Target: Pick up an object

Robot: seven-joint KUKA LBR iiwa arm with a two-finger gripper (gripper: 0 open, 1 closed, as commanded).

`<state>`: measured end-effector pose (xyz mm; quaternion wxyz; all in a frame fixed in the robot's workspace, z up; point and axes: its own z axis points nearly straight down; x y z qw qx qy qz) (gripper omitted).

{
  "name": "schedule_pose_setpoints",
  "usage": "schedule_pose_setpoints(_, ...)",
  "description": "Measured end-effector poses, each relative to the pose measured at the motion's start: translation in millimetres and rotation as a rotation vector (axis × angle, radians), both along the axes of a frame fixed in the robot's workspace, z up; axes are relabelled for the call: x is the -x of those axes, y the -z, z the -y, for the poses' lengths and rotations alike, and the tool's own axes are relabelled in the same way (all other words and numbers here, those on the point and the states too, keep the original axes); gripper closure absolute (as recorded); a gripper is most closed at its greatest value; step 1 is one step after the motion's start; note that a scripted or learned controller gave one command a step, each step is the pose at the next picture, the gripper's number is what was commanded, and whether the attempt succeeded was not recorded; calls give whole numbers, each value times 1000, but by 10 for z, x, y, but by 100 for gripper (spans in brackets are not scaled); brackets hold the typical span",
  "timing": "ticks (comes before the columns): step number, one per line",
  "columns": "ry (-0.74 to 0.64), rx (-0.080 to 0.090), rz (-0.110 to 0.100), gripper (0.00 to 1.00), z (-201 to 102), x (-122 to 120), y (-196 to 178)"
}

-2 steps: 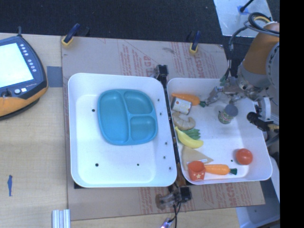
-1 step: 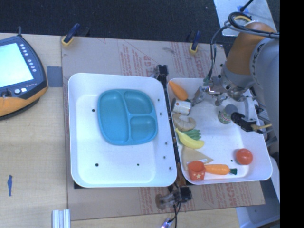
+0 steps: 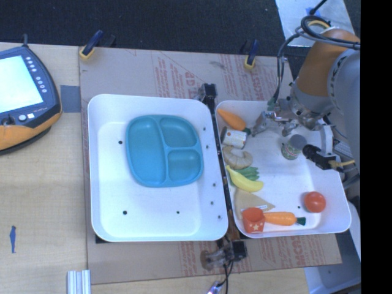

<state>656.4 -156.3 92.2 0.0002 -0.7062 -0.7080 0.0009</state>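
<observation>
My gripper (image 3: 274, 127) hangs over the far part of the right bin (image 3: 334, 225), open, with nothing between its fingers. An orange carrot (image 3: 231, 118) lies just left of it by the bin's far left corner. A small white and brown piece (image 3: 234, 138) and a beige piece (image 3: 237, 158) lie below the carrot. A grey round can (image 3: 293, 147) stands just below and right of the gripper. Nearer the front are a banana (image 3: 245, 179), a yellow wedge (image 3: 251, 199), a red cup (image 3: 253, 220), a second carrot (image 3: 283, 218) and a red tomato (image 3: 314, 201).
The left bin (image 3: 104, 219) holds a blue divided plate (image 3: 164, 150). A tablet in an orange case (image 3: 24, 97) lies on the bench at the far left. Clamps (image 3: 90, 45) sit along the far edge of the board.
</observation>
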Motion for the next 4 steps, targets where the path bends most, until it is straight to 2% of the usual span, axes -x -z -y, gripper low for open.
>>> schedule_pose_setpoints(1,0,0,1,0,374,0,-3)
schedule_pose_setpoints(2,-3,-1,-3,0,-112,2,3)
schedule_pose_setpoints(3,0,0,0,0,225,1,0)
schedule_pose_setpoints(4,-3,-1,-4,0,-86,5,5)
